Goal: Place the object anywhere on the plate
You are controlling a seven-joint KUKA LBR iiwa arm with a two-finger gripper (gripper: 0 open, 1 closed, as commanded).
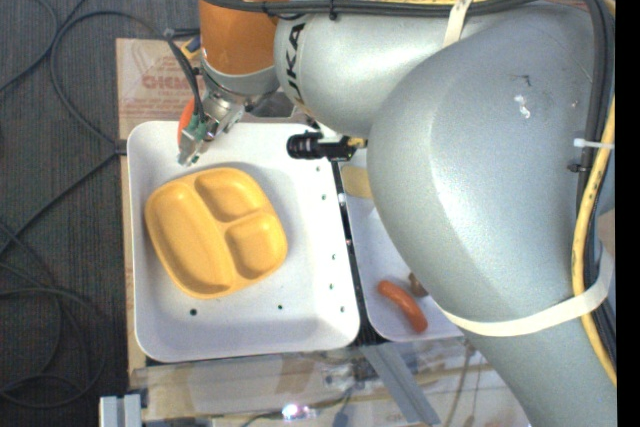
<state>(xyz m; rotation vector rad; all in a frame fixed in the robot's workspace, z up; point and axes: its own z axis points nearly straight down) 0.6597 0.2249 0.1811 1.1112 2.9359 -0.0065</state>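
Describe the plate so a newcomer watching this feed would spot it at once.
Find the left white bin, the one fully in view. The plate lies on its floor toward the left wall, just below the tool. It is yellow, rounded and split into three compartments, unlike the slim orange sausage-shaped object in the right bin.

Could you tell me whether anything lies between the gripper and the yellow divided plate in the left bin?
Nothing visible does. The gripper hangs above the white left bin, beside the upper left edge of the yellow three-compartment plate; bare bin floor separates them.
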